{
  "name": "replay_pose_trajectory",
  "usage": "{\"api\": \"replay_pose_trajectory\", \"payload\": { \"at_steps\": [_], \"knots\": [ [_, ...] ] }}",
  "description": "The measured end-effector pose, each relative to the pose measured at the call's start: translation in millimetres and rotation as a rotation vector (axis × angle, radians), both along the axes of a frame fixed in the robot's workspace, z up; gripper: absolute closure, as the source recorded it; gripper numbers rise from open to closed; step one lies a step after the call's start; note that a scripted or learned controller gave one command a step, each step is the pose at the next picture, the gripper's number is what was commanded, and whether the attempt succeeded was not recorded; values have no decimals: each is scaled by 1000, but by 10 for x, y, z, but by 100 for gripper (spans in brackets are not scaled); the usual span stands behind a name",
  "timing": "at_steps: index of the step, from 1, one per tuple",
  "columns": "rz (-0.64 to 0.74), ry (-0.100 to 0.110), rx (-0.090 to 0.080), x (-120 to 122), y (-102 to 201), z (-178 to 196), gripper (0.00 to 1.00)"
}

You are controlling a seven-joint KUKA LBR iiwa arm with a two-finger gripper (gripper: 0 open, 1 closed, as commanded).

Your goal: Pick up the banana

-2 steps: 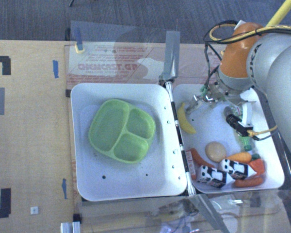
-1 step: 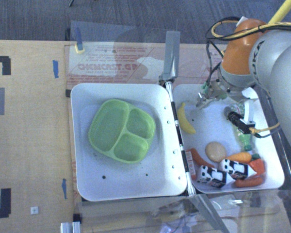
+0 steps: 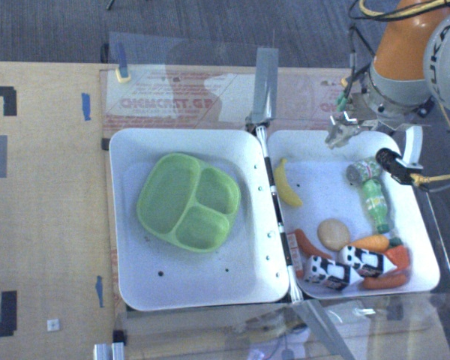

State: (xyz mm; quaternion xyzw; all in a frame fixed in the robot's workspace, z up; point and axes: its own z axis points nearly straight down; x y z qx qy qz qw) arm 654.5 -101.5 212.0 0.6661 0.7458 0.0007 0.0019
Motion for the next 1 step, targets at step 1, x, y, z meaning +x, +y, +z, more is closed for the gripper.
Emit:
{"api": "replay_pose_trajectory", "payload": {
  "at_steps": [1],
  "knots": [
    [-314, 6, 2, -502, 481, -4, 100]
  ]
}}
